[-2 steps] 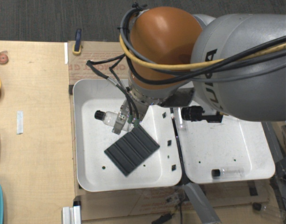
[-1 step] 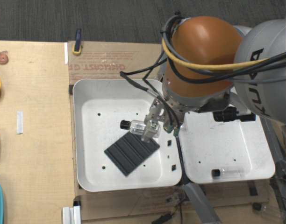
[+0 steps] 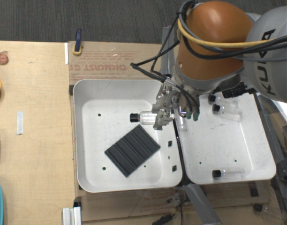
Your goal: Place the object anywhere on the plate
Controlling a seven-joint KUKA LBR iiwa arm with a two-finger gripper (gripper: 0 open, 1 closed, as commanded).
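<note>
You see the two-finger gripper (image 3: 163,118) closed on the clear plastic bottle (image 3: 144,118), lying lengthwise, black cap toward the left bin's (image 3: 87,102) left wall.

White bins (image 3: 87,172); dark grey ribbed plate (image 3: 132,150); clear bottle (image 3: 142,118), black cap.

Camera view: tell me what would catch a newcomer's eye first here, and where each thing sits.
The arm's big orange band looms at the upper right, above the seam between the two white bins. Below it the gripper hangs at a small clear bottle with a black cap in the left bin. A dark ribbed plate lies tilted just below the bottle.
</note>
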